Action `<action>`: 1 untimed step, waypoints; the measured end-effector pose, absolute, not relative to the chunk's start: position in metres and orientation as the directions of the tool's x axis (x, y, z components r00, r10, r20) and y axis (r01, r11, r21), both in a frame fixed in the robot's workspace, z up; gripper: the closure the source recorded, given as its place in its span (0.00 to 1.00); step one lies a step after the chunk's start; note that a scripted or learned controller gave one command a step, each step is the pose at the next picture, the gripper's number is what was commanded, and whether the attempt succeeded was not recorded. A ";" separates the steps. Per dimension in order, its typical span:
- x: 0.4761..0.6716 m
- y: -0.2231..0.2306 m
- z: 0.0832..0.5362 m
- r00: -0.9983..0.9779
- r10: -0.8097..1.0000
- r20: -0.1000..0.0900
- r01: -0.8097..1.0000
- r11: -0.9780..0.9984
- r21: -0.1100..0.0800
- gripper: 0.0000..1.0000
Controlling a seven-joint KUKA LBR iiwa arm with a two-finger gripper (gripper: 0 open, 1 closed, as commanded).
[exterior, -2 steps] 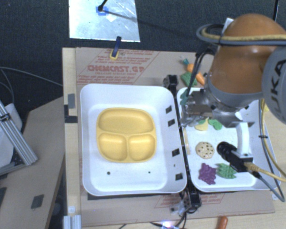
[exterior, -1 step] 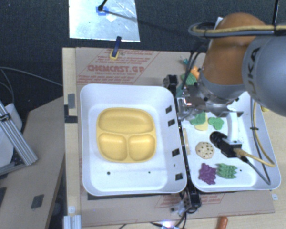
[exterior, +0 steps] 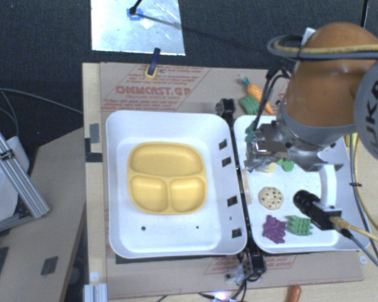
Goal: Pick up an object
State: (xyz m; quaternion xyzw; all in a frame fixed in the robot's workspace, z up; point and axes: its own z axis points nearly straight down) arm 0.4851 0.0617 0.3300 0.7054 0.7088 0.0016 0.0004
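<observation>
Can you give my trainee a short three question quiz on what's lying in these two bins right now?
1. True or false: the yellow divided plate lies in the left bin.
2. Which item lies nearest the purple toy in the right bin?
A. the orange carrot toy
B. the green toy
C. the blue and yellow clip
3. Fill in: the round spotted item between the arm's tool and the purple toy is a ____.

Key: 1 true. 2 B. 3 cookie.
</observation>
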 end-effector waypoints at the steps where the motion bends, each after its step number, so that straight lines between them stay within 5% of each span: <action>1: 0.487 0.075 0.358 -0.006 1.000 0.001 1.000 0.006 0.004 1.00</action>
